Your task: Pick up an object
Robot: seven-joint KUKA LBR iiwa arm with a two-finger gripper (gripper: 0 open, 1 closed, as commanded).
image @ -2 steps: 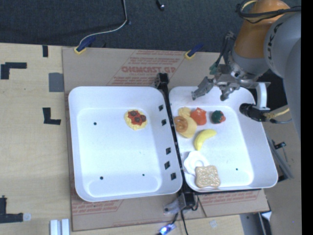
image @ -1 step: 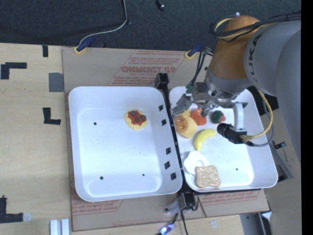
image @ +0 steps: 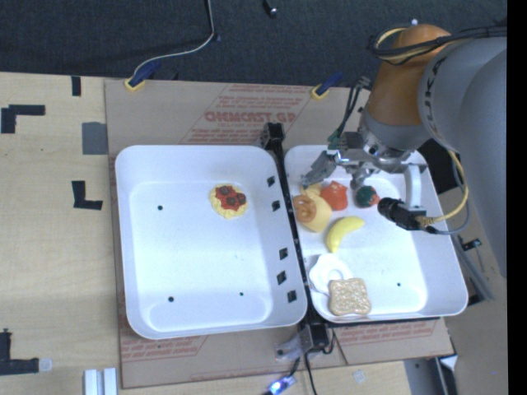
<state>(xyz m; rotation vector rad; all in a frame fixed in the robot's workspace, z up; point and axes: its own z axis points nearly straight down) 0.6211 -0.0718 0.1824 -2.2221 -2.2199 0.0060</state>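
My gripper (image: 340, 174) hangs over the far part of the right bin (image: 428, 278), its fingers (image: 317, 171) spread open just above the toy food. Below it lie a red piece (image: 334, 195), a yellow-orange round fruit (image: 311, 210) and a dark green and red piece (image: 366, 194). A banana (image: 343, 231) lies a little nearer. At the bin's near edge sit a slice of toast (image: 349, 296) and a white fried-egg shape (image: 328, 270). Nothing is between the fingers.
The left bin (image: 156, 253) holds a small pizza toy (image: 230, 200) near its far middle. A black divider clip row (image: 282, 220) runs between the bins. A black connector with a yellow cable (image: 399, 212) hangs off the wrist over the right bin.
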